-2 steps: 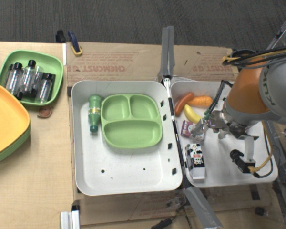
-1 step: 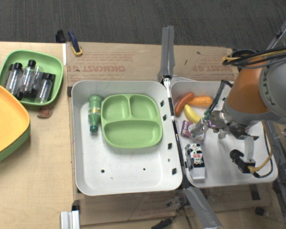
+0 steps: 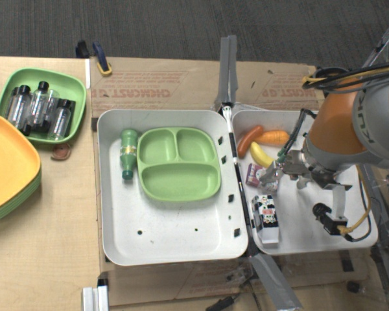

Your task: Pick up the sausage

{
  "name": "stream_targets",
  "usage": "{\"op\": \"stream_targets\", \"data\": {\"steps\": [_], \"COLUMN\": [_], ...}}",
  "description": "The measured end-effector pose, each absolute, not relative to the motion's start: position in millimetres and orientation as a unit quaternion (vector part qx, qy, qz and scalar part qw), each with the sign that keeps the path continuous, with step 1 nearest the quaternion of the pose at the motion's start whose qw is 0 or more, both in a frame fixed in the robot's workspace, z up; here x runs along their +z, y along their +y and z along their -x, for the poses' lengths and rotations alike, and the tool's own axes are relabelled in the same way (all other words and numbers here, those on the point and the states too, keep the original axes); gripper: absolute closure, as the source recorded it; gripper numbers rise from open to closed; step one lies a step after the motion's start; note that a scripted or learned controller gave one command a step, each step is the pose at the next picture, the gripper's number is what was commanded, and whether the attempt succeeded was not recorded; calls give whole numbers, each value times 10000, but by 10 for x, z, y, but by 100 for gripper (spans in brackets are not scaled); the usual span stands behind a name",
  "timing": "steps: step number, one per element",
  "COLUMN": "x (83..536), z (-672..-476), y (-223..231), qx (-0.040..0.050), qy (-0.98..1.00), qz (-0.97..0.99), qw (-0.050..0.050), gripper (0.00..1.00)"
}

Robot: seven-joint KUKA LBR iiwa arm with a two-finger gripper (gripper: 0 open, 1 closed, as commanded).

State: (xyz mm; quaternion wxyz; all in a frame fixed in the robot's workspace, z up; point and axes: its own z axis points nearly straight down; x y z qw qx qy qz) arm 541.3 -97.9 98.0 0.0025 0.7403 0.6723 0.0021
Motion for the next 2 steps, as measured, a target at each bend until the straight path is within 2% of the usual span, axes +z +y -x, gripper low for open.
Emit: {"op": "stream_targets", "data": {"steps": [2], "x": [980], "z": [-5413], "y": [-979], "qx": [21], "qy": [6723], "qz": [-7403], "qw": [25], "gripper": [0]}}
